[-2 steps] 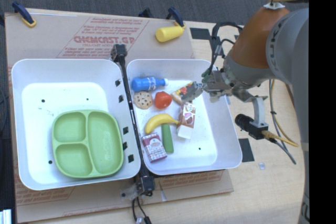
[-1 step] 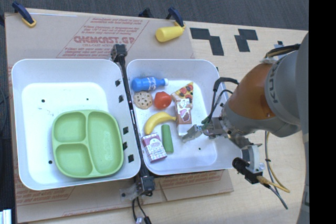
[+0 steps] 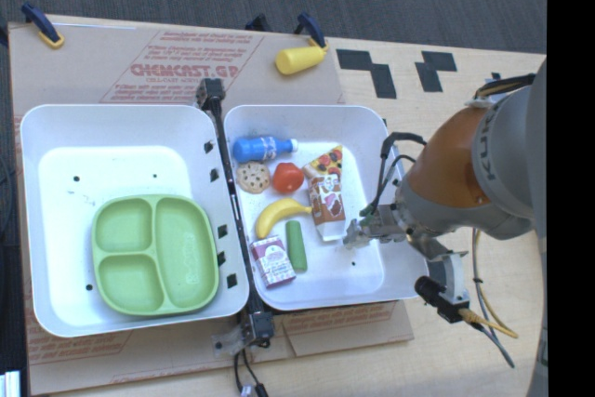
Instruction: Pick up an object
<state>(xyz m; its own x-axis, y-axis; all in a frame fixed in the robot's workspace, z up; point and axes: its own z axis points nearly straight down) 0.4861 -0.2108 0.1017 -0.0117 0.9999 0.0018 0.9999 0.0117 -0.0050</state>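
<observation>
The hand (image 3: pixel 358 235) hangs low over the right bin (image 3: pixel 372 279), near its right wall; its state cannot be told. Just left of it lies a brown snack carton (image 3: pixel 326 203), beside a banana (image 3: pixel 277 215).

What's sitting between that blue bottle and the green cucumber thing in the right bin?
In the camera view, a red tomato and a yellow banana lie between the blue bottle and green cucumber.

Smooth glossy white plastic bins (image 3: pixel 56 153), matt green plastic plate (image 3: pixel 153 254), shiny plastic toy banana (image 3: pixel 276 216) and tomato (image 3: pixel 288 177), printed brown cardboard sheet (image 3: pixel 177 65), dull wood-look bench (image 3: pixel 446 121), glossy orange band (image 3: pixel 451 163) on arm.
</observation>
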